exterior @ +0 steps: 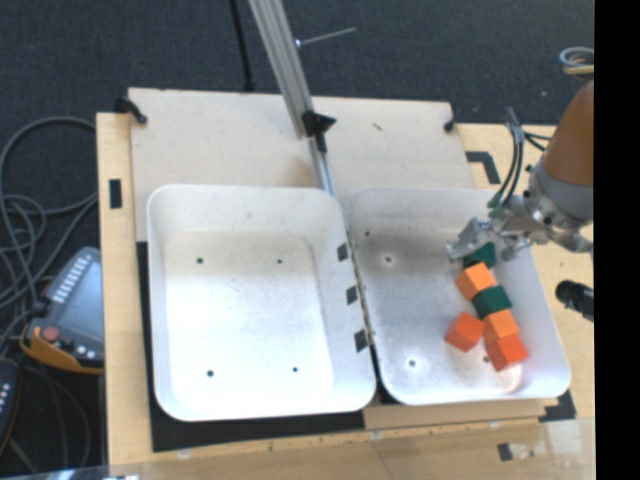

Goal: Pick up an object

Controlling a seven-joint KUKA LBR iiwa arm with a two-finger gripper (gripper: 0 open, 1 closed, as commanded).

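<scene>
The pincer hangs over orange and green blocks in the right bin.

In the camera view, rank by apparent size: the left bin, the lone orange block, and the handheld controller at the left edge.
1. Left bin, by far the largest.
2. Controller, partly cut off, so uncertain.
3. Lone orange block, smallest.

Arm cut off at right edge; gripper fingers too small to read; topmost green block partly hidden beneath.
</scene>
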